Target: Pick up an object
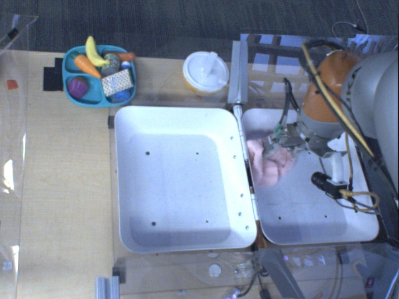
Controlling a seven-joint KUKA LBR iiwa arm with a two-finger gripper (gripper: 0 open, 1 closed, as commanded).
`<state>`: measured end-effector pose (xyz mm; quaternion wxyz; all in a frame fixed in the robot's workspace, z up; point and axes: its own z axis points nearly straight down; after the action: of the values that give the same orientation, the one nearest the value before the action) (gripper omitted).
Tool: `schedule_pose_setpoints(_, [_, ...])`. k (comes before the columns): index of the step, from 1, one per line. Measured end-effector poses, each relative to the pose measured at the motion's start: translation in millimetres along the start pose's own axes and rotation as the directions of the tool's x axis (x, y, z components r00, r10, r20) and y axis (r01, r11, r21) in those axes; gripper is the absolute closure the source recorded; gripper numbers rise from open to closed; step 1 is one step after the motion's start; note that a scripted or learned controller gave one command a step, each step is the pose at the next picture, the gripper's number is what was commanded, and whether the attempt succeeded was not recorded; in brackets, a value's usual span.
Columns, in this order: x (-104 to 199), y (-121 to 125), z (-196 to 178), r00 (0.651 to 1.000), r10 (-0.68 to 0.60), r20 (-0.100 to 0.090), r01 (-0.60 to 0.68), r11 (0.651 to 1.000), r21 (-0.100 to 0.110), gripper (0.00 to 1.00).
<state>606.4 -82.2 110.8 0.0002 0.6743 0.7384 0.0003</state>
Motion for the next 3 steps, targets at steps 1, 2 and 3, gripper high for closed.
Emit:
schedule_pose_setpoints(1, [-3.6,10.9,17.7,0.994,-0.106,0.003,0.106,0.994,-0.014,0.00])
schedule_pose_setpoints(2, [-3.6,10.9,17.8,0.994,-0.106,0.003,0.106,0.994,-0.014,0.00])
schedule_pose_setpoints(3, [-3.6,10.9,17.8,0.994,-0.106,0.003,0.106,0.994,-0.014,0.00])
